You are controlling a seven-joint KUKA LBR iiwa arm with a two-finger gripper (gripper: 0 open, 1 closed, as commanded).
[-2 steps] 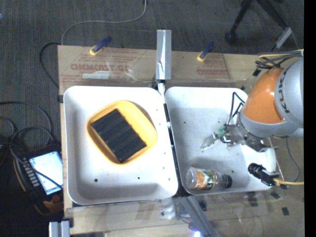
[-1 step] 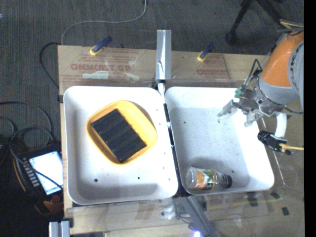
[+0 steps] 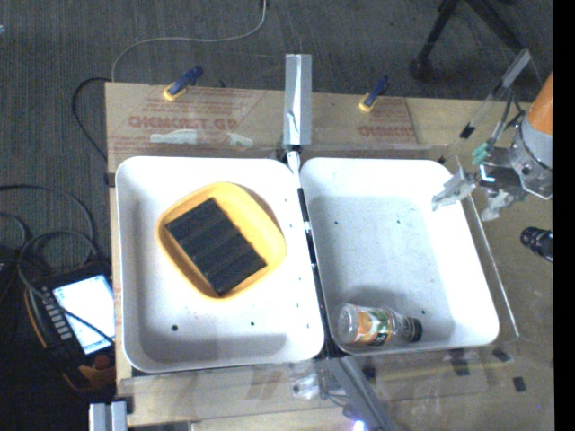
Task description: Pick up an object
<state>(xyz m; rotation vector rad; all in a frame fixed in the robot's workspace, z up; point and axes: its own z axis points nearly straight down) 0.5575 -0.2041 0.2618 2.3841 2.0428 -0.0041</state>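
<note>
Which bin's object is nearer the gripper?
The bottle, lying in the right bin; the yellow dish sits in the left bin.

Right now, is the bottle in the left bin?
No, the bottle lies on its side in the right bin, near its front edge.

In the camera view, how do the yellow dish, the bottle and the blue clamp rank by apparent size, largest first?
1. yellow dish
2. bottle
3. blue clamp

The clamp lies farther from the camera, so its true size is less sure.
</note>
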